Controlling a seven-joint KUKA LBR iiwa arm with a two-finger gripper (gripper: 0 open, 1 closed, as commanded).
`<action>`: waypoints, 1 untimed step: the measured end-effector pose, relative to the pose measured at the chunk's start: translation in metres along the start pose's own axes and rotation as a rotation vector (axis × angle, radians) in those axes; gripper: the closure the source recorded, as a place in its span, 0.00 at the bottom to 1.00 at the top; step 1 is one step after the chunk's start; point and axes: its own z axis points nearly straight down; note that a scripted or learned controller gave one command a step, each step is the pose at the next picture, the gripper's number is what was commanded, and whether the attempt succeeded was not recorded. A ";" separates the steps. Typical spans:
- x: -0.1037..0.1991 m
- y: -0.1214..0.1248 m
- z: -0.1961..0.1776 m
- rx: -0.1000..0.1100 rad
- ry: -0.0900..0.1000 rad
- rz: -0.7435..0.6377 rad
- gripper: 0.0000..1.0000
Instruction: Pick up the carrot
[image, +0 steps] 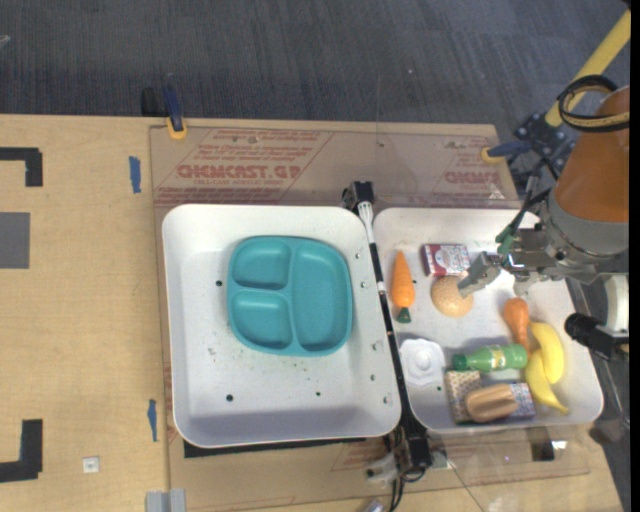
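Main risk: grabbing the wrong thing. Poised right over the round bun (452, 298), with the claw (478, 277) almost touching its upper edge; a straight drop from here would likely land on the bun, not the carrot (401, 280). Carrot lying well to the claw's left, beyond the bun, lengthwise against the left wall of the right bin (585, 408), green end toward the camera. Tight against that wall, so little room on its far side; could pinch the rim or skid off the taper. Second hazard: another orange piece (516, 318) just to the claw's right and below it, easily mistaken for the target. Red packet (445, 258) just left of the claw and above, also liable to be nudged on a sideways move.

Arm (592, 190) reaching in from the right, wrist bent down over the right bin, claw pointing left and downward. Open or closed: cannot tell at this angle. Nothing visibly held.
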 end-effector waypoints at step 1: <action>-0.078 -0.009 0.128 -0.005 0.000 0.130 0.00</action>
